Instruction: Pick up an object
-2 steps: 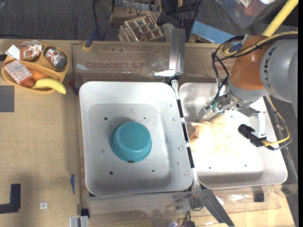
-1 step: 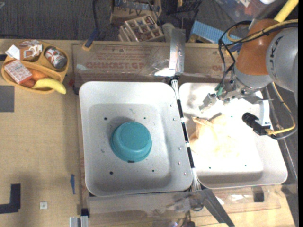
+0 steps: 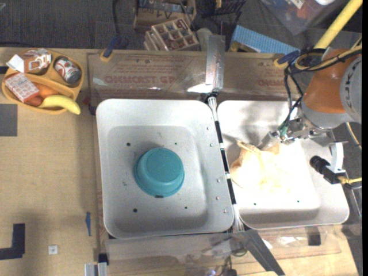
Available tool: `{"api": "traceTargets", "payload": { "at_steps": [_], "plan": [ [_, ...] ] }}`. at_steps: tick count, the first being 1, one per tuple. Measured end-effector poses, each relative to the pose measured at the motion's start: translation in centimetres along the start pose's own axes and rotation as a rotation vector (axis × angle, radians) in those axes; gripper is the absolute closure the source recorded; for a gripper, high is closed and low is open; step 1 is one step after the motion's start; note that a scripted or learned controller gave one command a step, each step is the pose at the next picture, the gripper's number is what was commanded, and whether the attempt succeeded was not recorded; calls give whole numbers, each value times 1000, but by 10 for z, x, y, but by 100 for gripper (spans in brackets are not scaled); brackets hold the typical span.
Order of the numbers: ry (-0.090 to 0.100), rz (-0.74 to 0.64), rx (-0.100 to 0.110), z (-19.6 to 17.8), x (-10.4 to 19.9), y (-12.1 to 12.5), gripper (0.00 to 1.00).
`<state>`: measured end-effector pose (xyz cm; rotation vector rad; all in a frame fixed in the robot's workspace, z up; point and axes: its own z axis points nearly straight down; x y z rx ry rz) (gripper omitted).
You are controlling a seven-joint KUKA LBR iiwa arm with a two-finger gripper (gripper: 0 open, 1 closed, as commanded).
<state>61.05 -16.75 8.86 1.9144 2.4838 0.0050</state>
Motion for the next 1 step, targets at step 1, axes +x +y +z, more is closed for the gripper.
{"api": "traceTargets", "payload": {
  "at_steps": [1],
  "plan": [
    [-3, -175, -4, 0, 32, 25, 0]
  ]
}}
